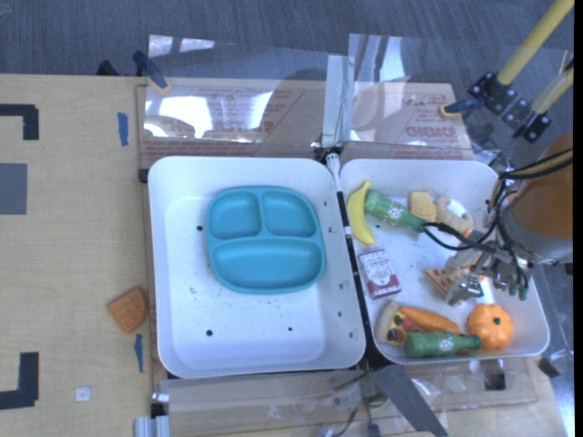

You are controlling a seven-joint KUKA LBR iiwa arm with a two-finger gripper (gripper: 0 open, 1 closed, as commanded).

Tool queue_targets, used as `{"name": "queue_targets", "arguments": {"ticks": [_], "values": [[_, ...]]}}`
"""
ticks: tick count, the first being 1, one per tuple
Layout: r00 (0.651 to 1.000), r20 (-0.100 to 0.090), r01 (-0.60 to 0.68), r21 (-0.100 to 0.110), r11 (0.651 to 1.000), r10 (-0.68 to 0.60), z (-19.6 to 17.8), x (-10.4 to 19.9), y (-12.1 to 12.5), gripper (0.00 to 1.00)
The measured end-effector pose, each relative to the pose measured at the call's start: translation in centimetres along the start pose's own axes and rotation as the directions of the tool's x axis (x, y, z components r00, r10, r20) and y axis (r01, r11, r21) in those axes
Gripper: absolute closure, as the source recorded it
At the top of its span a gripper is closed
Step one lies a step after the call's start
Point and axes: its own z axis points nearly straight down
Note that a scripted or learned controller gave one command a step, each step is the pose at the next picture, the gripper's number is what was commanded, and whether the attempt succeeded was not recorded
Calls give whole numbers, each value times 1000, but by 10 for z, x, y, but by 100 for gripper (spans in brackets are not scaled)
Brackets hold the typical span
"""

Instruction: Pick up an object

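Here, gripper (467, 285) over tan, ridged wedge toy (441, 282) (waffle-like), right bin (537, 321).

A tan wooden bench (64, 244) stands on grey carpeted floor (273, 7).

Left white bin (173, 335) holds a blue three-compartment plate (265, 239), upright, roughly centred. Wooden table (64, 244) left of the bins carries a small orange waffle-like piece (128, 309), apart from the bin. Blue tape strips (123, 127) on the table. Clear plastic sheets (237, 71) behind both bins.
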Motion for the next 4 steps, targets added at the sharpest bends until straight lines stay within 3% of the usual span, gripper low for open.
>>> {"name": "queue_targets", "arguments": {"ticks": [1,2,3,4], "values": [[977,-12,-212,2,977,212,-117,-19,40,100],[975,-10,-221,2,975,221,12,18,22,100],[938,-15,-346,1,938,346,-88,77,105,100],[971,-6,-238,1,971,238,3,49,30,100]]}}
